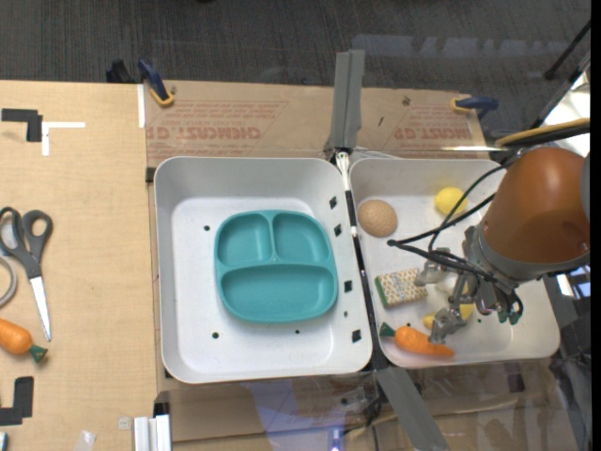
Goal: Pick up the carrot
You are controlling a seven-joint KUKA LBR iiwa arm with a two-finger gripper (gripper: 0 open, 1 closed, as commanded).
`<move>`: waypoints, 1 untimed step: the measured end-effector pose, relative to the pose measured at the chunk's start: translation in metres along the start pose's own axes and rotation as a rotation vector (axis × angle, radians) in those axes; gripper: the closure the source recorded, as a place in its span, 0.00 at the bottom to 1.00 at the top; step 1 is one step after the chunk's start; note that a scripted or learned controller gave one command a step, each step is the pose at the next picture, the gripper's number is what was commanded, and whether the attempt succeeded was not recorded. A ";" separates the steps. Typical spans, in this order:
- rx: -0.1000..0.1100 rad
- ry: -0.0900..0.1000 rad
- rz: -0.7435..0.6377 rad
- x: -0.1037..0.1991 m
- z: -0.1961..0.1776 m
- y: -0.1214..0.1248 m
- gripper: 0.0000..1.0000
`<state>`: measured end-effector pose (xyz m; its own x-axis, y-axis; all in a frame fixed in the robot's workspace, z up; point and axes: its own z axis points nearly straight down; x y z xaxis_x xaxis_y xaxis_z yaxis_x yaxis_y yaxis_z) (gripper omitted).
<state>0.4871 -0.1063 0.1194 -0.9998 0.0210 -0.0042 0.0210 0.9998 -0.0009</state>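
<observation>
An orange carrot [420, 342] with a green top lies near the front edge of the right bin [535, 346], pointing left to right. My gripper [449, 316] hangs just above and to the right of the carrot's thick end, below the orange wrist band [540, 205]. The view does not show the carrot gripped. A second carrot [14, 337] lies on the wooden bench at the far left, outside both bins.
The right bin also holds a brown egg-shaped ball [377, 218], a yellow object [450, 199] and a speckled cracker-like block [401, 287]. A teal divided plate [275, 266] sits in the left bin [178, 252]. Scissors [28, 261] lie on the bench at left.
</observation>
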 end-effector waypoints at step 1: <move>0.006 -0.006 -0.055 0.006 0.018 0.009 0.00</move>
<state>0.4816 -0.0970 0.1018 -0.9994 -0.0342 -0.0101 -0.0342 0.9994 -0.0071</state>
